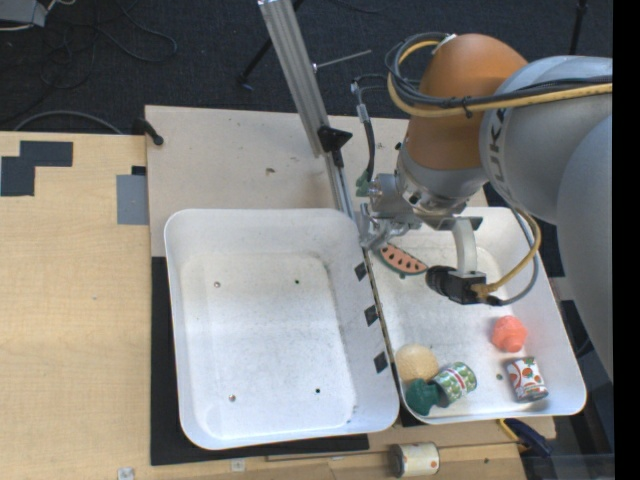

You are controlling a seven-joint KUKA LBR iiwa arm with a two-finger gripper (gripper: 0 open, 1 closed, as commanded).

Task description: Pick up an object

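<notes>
The bench carries two white bins; the left bin (260,328) sits at 9 o'clock of the right bin (560,368). You see the gripper (385,218) over the right bin's upper-left corner, its wrist hiding much there. The watermelon slice (403,261) lies just beside it at 5 o'clock.

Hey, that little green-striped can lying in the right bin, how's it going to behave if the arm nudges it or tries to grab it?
The green-striped can lies on its side, so a nudge would probably roll it. It touches the dark green toy and sits beside the pale ball, which may stop a roll that way. Its rounded wall looks smooth, so it might slip from a pinch.
</notes>
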